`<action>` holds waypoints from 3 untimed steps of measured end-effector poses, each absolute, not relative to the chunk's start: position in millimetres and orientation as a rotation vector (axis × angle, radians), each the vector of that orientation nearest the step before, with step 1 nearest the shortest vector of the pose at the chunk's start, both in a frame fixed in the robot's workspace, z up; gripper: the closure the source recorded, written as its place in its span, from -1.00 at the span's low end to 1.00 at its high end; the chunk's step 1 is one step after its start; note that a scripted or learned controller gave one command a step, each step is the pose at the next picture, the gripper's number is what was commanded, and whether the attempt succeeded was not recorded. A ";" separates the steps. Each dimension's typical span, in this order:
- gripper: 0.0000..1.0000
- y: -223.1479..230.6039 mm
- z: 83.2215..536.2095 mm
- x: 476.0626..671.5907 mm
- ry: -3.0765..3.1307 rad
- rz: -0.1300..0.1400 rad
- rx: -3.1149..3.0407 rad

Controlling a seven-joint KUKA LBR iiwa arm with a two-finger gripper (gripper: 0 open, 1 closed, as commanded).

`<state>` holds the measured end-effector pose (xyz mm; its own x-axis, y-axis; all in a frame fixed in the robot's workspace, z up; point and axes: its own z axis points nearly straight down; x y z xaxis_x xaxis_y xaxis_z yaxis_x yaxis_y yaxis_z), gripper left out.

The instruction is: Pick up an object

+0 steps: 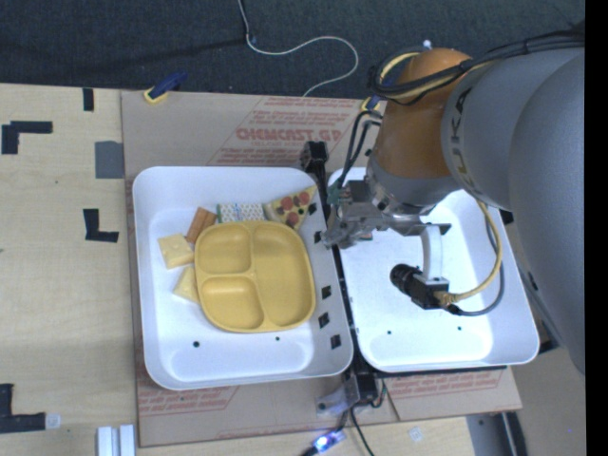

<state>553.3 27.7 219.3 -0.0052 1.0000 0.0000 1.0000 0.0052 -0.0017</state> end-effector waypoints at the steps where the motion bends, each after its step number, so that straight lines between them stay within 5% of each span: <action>1: 1.00 25.9 233.6 546.0 -2.223 0.001 -2.218; 3: 1.00 19.5 232.5 549.6 -2.222 0.001 -2.220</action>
